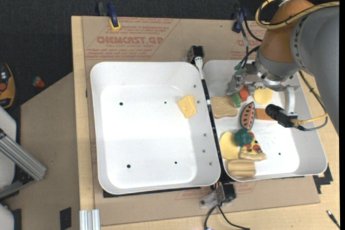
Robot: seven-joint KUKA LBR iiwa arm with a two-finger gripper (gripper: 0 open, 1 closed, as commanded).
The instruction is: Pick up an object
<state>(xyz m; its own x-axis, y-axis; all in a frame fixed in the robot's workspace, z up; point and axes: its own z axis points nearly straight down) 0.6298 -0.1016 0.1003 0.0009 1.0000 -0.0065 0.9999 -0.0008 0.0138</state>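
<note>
Grey metal gripper (pixel 241 83) parts hang low over the upper-left area of the right bin (pixel 310 156), beneath the arm's orange band (pixel 277 43). Whether the fingers are spread or closed cannot be told from this view, and no object is seen between them.

Objects just beside the gripper:
- A small red and green piece (pixel 240 96) lies directly below the gripper, close to it; contact cannot be judged.
- A pale yellow round piece (pixel 263 96) lies just to the right of that, under the wrist.
- A tan slice-shaped piece (pixel 223 107) rests against the right bin's left wall.

Objects further toward the right bin's near edge:
- A watermelon-slice piece (pixel 247 114) lies near the middle of the bin.
- A teal object (pixel 243 138) sits on a yellow disc (pixel 230 145) near the left wall.
- A pizza-slice-shaped piece (pixel 252 153) lies just beside the teal object.
- A tan bun-shaped piece (pixel 241 169) lies at the near-left corner.

A black cable connector (pixel 279 115) hangs over the bin to the right of the watermelon piece.

The left bin (pixel 108 83) carries one yellow block (pixel 187 106), near its right wall and toward the far edge. Both bins rest on a brown board (pixel 135 35) with blue clamps (pixel 112 12) at its far edge.
</note>
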